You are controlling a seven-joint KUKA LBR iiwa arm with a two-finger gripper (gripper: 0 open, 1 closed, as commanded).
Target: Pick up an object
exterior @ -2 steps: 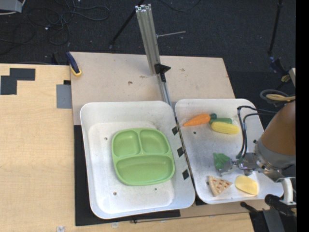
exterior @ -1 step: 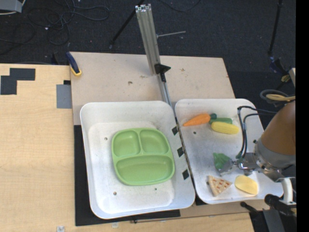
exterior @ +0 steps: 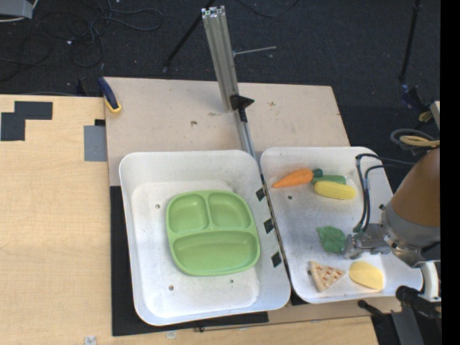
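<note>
Now the gripper point(exterior: 353, 245) sits touching the green toy point(exterior: 332, 238), grip unclear to me, and it might just push it away.

Two white bins sit side by side. A green divided plate point(exterior: 213, 233) lies in the left bin point(exterior: 144, 185). Right of the plate, the right bin point(exterior: 302, 162) holds a carrot point(exterior: 293, 179), corn point(exterior: 335, 189), green toy point(exterior: 332, 238), pizza slice point(exterior: 325, 275) and yellow piece point(exterior: 366, 274). The gripper point(exterior: 357, 246) is low beside the green toy.
</note>
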